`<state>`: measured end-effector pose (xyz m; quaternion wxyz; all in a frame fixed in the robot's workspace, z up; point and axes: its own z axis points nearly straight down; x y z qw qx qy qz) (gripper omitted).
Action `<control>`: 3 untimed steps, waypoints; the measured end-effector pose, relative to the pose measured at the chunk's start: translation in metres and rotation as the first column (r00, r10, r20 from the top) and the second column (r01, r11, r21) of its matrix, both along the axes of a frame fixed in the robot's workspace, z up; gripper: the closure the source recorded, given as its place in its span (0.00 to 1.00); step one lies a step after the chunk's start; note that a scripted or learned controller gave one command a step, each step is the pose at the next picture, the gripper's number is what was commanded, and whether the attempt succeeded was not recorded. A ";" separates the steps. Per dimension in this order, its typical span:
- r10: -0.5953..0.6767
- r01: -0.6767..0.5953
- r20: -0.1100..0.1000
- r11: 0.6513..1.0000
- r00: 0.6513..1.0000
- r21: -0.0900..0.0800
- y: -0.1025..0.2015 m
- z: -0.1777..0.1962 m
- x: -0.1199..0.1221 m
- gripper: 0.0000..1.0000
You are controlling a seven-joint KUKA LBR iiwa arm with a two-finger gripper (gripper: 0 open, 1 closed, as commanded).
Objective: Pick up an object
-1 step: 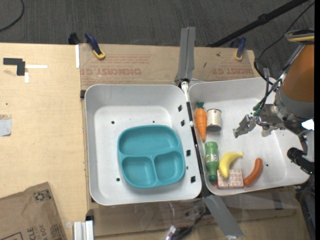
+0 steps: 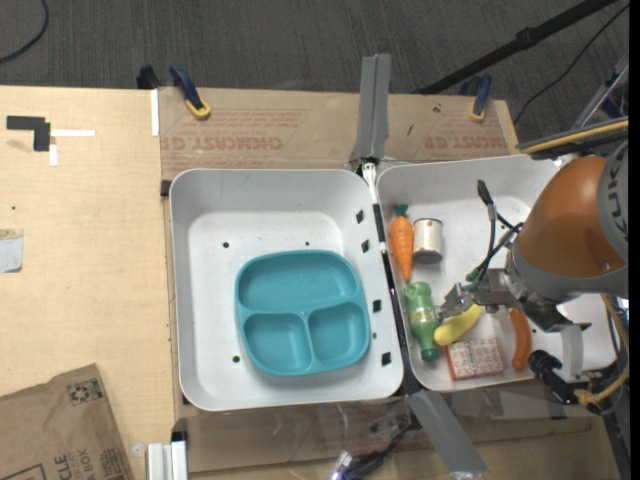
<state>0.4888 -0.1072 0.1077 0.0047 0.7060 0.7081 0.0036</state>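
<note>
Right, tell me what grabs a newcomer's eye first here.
The teal divided plate sits alone in the left bin. The arm's orange band hangs over the right bin, where the tool hovers by a yellow banana, a green bottle and a carrot.

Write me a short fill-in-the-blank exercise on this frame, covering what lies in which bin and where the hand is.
1. The teal divided plate lies in the ____ bin.
2. The toy carrot lies beside the small ____ can in the right bin.
3. The hand hovers right by the ____ banana.
4. The green bottle lies close to the right bin's ____ wall.

Missing words: left; silver; yellow; left
</note>
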 end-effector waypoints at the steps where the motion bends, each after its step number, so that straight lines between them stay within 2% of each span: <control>1: 0.040 -0.040 0.004 0.999 0.999 0.004 -0.008 -0.008 0.052 0.00; 2: 0.038 -0.038 0.011 0.999 0.999 0.002 -0.009 0.001 0.056 1.00; 3: -0.081 0.081 -0.017 0.997 0.997 0.000 0.059 0.080 0.084 1.00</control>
